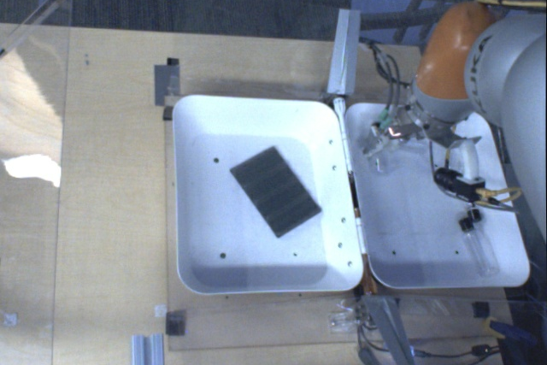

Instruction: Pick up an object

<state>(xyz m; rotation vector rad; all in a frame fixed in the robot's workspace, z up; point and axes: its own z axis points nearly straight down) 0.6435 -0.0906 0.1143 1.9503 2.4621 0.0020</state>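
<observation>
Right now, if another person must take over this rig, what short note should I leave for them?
End effector: over the far left part of the right bin, near the wall shared by both bins. Its state is too blurred to tell.
Dark grey flat pad: lies flat in the middle of the left bin, turned at an angle to the walls, apart from the arm.
Done: no pick yet; the pad is not lifted.
Left: the whole pick. The arm probably has to cross to the left bin first.
</observation>
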